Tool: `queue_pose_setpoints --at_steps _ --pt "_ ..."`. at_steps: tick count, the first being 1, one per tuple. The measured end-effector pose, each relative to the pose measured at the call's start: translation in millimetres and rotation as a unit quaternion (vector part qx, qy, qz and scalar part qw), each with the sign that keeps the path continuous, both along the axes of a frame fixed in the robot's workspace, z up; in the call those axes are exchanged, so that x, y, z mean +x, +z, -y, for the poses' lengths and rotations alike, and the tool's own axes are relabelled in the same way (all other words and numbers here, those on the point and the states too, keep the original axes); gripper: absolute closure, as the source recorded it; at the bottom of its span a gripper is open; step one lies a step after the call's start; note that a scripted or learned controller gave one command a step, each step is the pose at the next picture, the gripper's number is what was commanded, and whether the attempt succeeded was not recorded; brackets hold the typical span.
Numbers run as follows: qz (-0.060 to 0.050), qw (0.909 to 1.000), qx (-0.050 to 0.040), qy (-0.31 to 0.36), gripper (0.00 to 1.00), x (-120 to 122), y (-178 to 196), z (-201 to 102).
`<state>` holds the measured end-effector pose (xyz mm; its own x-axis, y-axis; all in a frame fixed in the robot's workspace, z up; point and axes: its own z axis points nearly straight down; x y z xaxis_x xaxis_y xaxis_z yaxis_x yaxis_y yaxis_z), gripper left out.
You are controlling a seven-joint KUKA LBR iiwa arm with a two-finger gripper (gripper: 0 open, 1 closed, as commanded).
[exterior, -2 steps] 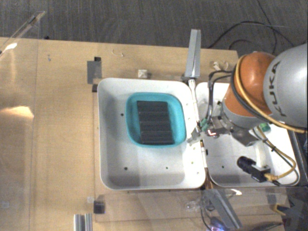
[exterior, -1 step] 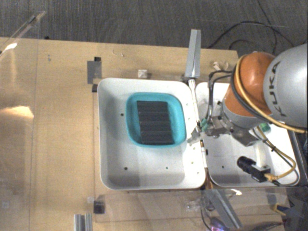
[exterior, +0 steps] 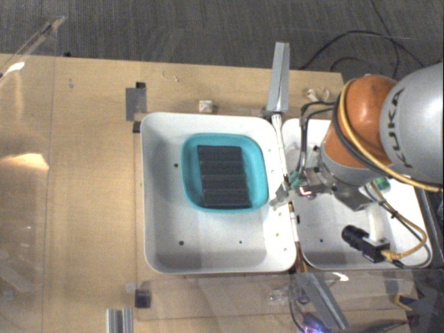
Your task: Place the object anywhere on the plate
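Note:
A teal square plate lies in the left bin, toward its back right. On the plate rests a dark grey ribbed rectangular object, covering most of its middle. My gripper hangs under the grey and orange wrist at the divider between the two bins, just right of the plate's right edge, and the arm hides most of it. Nothing can be seen held in it.
The right bin lies beneath the arm, which covers much of it. A small green thing peeks out by the wrist. A black cable plug hangs over the right bin's front. A grey metal post stands behind the bins.

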<state>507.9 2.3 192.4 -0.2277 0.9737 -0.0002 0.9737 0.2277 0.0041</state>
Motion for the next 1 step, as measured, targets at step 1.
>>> queue_pose_setpoints --at_steps 1 --pt "0.000 1.0000 0.0000 0.000 0.00 0.0 0.0 0.0"
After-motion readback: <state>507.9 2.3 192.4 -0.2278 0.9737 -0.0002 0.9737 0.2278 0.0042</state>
